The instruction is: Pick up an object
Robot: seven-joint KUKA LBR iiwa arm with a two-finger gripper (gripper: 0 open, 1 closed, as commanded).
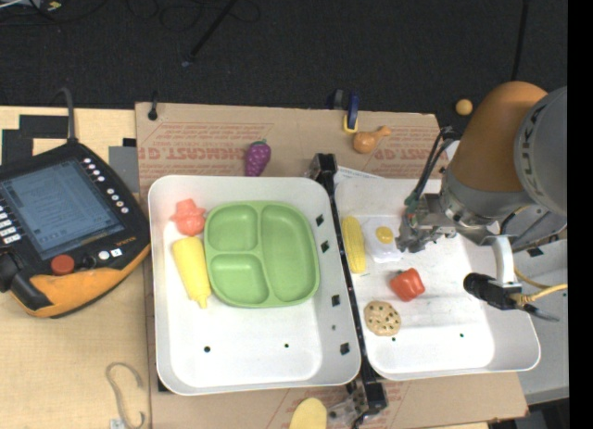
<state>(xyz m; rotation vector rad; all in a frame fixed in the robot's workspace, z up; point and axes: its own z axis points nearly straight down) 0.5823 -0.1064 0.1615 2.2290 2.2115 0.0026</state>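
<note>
My gripper (408,240) hangs low over the right bin (463,348), near its middle. Right beside its tip, to the left, lies a small yellow-and-white piece (384,234). A red pepper (406,283) rests just below the gripper, and a brown cookie (382,318) lies further toward the front. A yellow corn cob (353,244) lies along the right bin's left wall. Nothing shows between the fingers.
The left bin (241,353) holds a green divided plate (259,254), a yellow banana-like piece (192,270) and a pink toy (188,218). Behind the bins sit a purple grape bunch (258,157) and an orange toy (369,139). A tablet pendant (60,219) lies far left.
</note>
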